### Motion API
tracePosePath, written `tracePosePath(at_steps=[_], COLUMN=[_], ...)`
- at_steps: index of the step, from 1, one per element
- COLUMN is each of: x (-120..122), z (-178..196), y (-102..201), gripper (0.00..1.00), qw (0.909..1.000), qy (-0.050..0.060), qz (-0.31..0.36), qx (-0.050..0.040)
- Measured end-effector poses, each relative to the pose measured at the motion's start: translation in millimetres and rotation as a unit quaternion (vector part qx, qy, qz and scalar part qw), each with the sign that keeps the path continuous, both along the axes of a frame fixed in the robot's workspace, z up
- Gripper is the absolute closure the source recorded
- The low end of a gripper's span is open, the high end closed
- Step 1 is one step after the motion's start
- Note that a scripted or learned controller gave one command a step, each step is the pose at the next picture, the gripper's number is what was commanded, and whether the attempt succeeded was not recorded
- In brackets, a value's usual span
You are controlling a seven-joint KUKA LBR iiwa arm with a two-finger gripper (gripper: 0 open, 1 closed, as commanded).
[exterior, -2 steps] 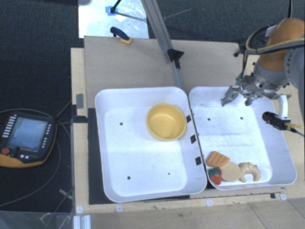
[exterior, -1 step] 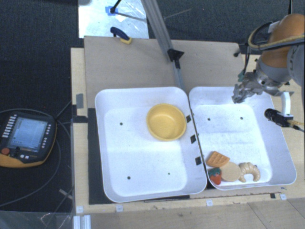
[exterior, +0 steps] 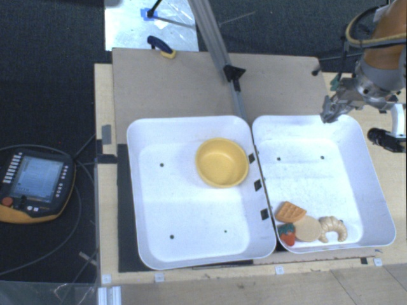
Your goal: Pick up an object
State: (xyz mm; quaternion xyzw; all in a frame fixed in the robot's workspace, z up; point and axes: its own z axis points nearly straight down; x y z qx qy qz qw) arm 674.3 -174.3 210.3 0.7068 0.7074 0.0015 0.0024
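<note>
The counter (exterior: 191, 81) is a pale brown board set on dark carpet, and it carries two shallow white bins side by side. The left bin (exterior: 165, 234) holds a single yellow bowl (exterior: 222, 162), which sits upright near the bin's far right corner, close to the wall shared with its neighbour. The right bin (exterior: 331, 170) has its contents gathered in the near part: an orange wedge-shaped piece (exterior: 290, 211), a round tan piece (exterior: 308, 229) just beside it, a croissant-shaped piece (exterior: 333, 228) touching the tan one on its right, and a small red and teal piece (exterior: 287, 234) tucked at the near left corner against the tan one. The rest of that bin's floor is bare white.

The arm (exterior: 385, 49) comes in from the right, its orange band visible above the wrist. The gripper (exterior: 329, 113) hangs over the far rim of the right bin, well apart from the cluster of pieces at the near side; nothing can be seen between its tips, and whether it is parted or closed I cannot tell at this size.

A metal pole (exterior: 213, 37) slants across the far part of the counter. Off the counter to the left, an orange-edged control pendant (exterior: 35, 183) lies on the carpet
</note>
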Motion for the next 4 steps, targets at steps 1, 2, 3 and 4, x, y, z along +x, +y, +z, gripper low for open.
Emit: tracePosePath(at_steps=[1, 2, 3, 4], x=[0.9, 1.3, 4.1, 7.7], z=[53.4, 39.8, 46.4, 48.8], y=[-0.1, 58.2, 109.1, 167.2], gripper=[1.0, 1.0, 1.0, 1.0], qw=[1.0, 1.0, 1.0, 1.0], qy=[0.0, 0.003, 0.002, 0.002], qz=[0.0, 0.002, 0.002, 0.002], qx=[0.0, 0.0012, 0.0011, 0.0013])
